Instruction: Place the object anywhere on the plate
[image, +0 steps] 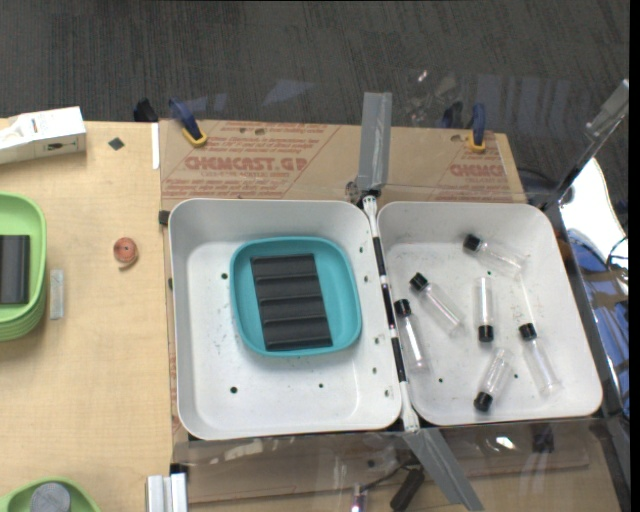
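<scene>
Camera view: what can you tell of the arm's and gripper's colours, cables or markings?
Their colours and markings cannot be told from this picture. At the right edge, where the arm reaches in, lie a glossy white panel and bluish parts, perhaps cables, beside the right bin.

The arm's colours, shapes, cables and markings cannot be told here — too little to go on.
</scene>
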